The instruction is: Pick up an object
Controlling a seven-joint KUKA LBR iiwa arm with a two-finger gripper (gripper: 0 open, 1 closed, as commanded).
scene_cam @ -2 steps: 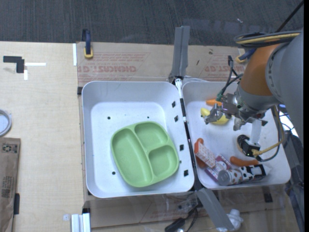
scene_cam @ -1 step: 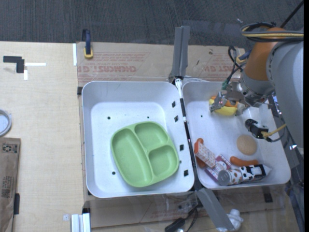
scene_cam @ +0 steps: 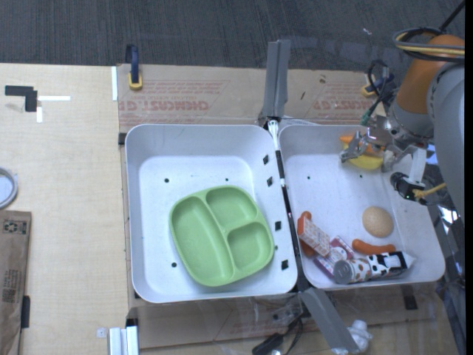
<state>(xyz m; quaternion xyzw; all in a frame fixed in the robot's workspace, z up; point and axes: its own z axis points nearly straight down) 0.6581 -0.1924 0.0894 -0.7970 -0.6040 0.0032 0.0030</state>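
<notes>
Lying nearest in the right bin (scene_cam: 423, 268) are a wrapped packet (scene_cam: 316, 237), a can (scene_cam: 344, 271), and an egg (scene_cam: 378, 221). Farther back, the gripper (scene_cam: 363, 148) is hovering at a yellow object (scene_cam: 366, 160) near the far wall, probably lining up a grasp; its state I cannot tell.

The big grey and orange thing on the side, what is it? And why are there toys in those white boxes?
That is a robot arm. A camera above the bench looks down on it at a slant. At the arm's end is a gripper, like a hand with two fingers, reaching into the right bin over something yellow. I cannot tell if it has hold of it. Nearer us in that bin lie a tan egg-shaped thing, an orange sausage-like thing and some small packets. The left bin holds a green divided plate. The robot's job is to pick one thing up.
</notes>
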